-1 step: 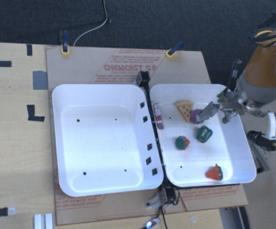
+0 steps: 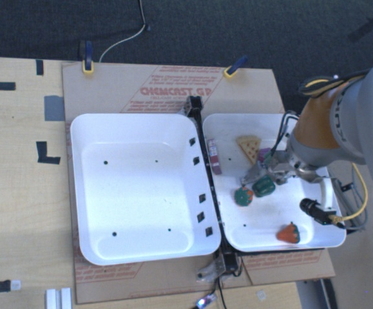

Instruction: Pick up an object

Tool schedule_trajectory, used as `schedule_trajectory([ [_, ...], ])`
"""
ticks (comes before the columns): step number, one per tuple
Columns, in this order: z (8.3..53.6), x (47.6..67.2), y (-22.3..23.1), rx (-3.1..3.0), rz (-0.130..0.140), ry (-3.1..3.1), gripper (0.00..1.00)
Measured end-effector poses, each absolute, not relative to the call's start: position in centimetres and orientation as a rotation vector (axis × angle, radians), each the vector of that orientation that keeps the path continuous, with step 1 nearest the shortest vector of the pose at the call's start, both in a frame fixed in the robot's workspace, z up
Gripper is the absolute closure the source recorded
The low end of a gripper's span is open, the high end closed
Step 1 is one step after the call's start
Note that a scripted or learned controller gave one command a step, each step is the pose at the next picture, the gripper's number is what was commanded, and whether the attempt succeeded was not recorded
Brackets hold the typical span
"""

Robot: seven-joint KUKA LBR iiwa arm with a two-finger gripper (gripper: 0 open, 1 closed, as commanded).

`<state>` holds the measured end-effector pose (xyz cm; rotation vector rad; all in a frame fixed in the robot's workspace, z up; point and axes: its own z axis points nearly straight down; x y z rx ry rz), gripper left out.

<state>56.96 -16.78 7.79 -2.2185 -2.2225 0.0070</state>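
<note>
While the gripper (image 2: 261,174) was set low in the right bin (image 2: 263,237), whether open couldn't be told; a dark green obj (image 2: 263,187), rounded, was seen at it, w/ a wedge (image 2: 248,147) nearby.

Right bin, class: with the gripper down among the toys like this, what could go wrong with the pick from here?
1. The gripper sits over a dark green object with a green and red toy right beside it; closing may nudge one away or catch both.
2. Nothing shows clearly between the fingers, so the lift may come up bare.
3. The yellow wedge lies close behind and could be knocked.
</note>
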Motion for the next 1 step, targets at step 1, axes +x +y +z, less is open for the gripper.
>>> schedule_trajectory([
  [1,9.27,57.13,-16.85,-2.221,0.003,-2.223,1.00],
])
